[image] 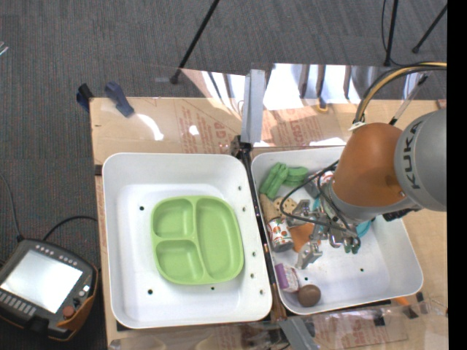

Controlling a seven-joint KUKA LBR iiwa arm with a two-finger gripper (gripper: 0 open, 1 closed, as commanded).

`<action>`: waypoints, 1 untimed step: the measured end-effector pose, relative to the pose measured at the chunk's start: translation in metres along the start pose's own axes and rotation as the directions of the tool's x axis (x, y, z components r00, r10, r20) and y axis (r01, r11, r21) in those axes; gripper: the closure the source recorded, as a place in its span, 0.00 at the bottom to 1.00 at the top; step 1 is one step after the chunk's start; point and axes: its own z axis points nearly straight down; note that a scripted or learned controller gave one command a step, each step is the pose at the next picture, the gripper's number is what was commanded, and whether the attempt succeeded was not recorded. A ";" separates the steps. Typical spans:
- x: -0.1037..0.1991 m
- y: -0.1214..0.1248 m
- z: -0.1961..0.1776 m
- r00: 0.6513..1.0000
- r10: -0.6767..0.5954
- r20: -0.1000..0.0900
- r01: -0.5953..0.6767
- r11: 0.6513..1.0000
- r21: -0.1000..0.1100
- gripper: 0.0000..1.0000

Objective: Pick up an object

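Note:
My gripper (315, 245) hangs low in the right bin (394, 268), below the arm's orange band (368, 168). Its tip is just right of a small printed can (279, 233) and an orange piece (302, 233). A green toy (281, 177) lies at the bin's back left. Near the front left lie a purple packet (287, 276) and a brown ball (309, 294). A teal piece (357, 240) pokes out beside the wrist. The arm hides part of the pile behind it.
The left bin (124, 195) holds a light green divided plate (197, 239). A metal post (253, 115) stands behind the ridge between the bins. The right bin's front right floor (365, 275) is bare white. A teach pendant (44, 286) lies on the floor at the left.

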 end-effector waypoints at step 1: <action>0.001 0.003 -0.009 1.000 -0.005 -0.007 0.005 1.000 -0.002 1.00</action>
